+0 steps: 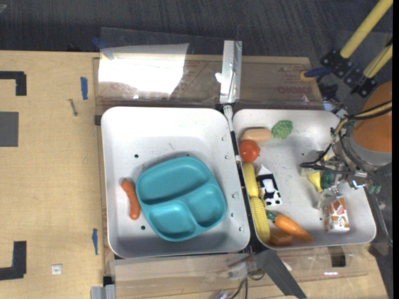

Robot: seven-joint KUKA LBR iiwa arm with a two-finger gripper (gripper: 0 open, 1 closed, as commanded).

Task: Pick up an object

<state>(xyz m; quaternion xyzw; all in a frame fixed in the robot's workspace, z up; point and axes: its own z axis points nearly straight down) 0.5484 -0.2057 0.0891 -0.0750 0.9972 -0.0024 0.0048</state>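
The nearest candidate for picking is a small yellow piece, seemingly a toy fruit, lying on the floor of the right bin just under the gripper. The gripper sits low over that bin's right half, and its dark fingers are tangled with cables and shadow, so I cannot tell whether they are spread or pressed together, nor whether they touch the yellow piece.

To do the step well, I judge that the fingers should straddle the yellow piece squarely and go right down to the bin floor before closing, since a small rounded plastic shape tends to squirt out of a shallow pinch. Just beside it lies a small carton with a white and orange print, flat-sided and tilted. It would crowd one finger, so a closing axis that avoids it looks safer.

Further left in the same bin, smooth glossy toy foods lie along the wall: a bread roll, a knobbly green broccoli, a red tomato, a banana, a ridged corn cob, an orange carrot and a black-and-white block.

The left bin holds a teal divided plate of hard matte plastic, and an orange sausage lies just beside it.
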